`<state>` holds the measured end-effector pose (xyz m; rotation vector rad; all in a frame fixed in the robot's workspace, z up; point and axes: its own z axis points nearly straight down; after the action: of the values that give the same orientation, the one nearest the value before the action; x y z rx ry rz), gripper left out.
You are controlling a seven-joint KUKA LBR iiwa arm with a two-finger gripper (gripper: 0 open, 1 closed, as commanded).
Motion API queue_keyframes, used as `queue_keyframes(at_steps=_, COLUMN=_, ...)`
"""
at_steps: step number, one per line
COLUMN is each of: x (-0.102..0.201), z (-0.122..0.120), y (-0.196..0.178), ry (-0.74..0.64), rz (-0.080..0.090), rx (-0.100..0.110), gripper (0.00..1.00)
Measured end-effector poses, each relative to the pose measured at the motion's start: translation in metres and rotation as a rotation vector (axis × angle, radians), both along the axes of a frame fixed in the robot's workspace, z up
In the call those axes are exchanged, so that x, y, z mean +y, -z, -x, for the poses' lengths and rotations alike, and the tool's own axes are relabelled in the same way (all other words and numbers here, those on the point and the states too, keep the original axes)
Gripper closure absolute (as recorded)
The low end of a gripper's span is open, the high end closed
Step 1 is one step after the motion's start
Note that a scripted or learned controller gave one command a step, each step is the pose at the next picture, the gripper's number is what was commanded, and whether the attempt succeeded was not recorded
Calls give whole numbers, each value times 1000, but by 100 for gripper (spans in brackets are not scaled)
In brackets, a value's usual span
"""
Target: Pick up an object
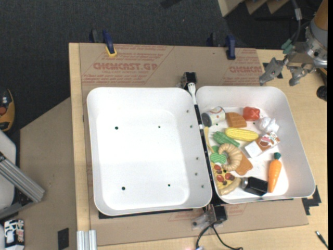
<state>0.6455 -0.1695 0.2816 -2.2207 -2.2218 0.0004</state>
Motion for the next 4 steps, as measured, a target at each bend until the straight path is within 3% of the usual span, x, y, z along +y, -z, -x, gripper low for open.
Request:
queue_keyframes(at_steps=1, x=81, z=-22, y=30, ry=-8, rz=-4, rx=3, gripper=0)
queue_keyframes(at_steps=2, x=154, z=-12, y=15, ry=-7, rz=-2, rx=1, gripper=0)
queue_keyframes(at_steps=3, x=261, z=-13, y=-33, ry=-12, rz=-5, rx=-7, gripper=0)
queue_keyframes(at_steps=4, x=351, z=-6, y=-40, ry=-9, rz=-3, rx=-4, gripper=0)
